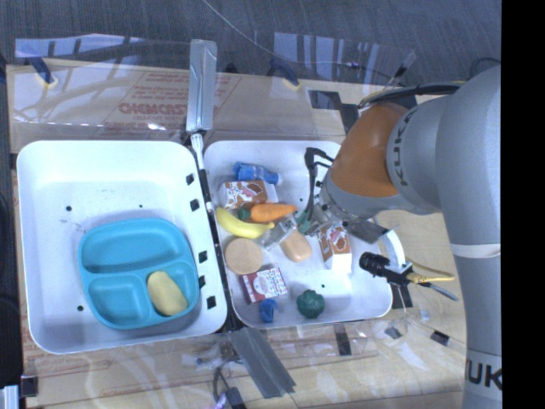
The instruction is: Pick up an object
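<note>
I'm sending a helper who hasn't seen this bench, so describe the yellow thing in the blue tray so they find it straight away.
Go to the left white bin, which holds a blue divided tray. In the tray's near right compartment lies a yellow potato, oval and smooth. It is the one item in that tray; the banana lies in the other bin.

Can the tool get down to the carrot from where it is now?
Probably yes: the tool hangs just right of the carrot, which lies on top of the pile, uncovered, though the banana crowds it.
</note>
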